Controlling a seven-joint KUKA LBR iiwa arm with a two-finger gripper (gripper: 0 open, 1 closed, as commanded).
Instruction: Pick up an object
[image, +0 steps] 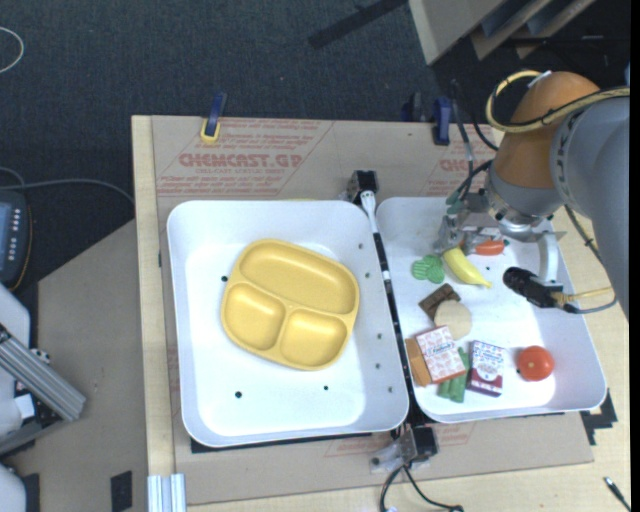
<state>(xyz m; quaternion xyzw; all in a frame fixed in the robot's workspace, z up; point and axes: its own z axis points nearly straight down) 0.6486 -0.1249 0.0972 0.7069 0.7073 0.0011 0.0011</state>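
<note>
1. Bench (300, 150): brown board with red print, carries two white bins side by side
2. Arm (590, 160): grey with orange band, reaches in from the right and stands over the far end of the right bin
3. Left bin (200, 330): holds a yellow divided tray (290, 303), three compartments, lying flat near the middle
4. Right bin (580, 380): holds all the loose objects
5. Gripper (468, 235): low over the far part of the right bin, just above the banana (464, 267); whether it is spread or closed cannot be told, and nothing is seen held in it
6. Banana lies free on the bin floor, with a green toy (429, 268) touching its left side
7. Small orange-red piece (490, 247) just beside the gripper, right of the banana
8. Nearer the camera: brown block (438, 298), pale round object (455, 320), two red-and-white packets (438, 352) (487, 366), green piece (452, 388) between them
9. Red ball (535, 363) apart, at the right side
</note>
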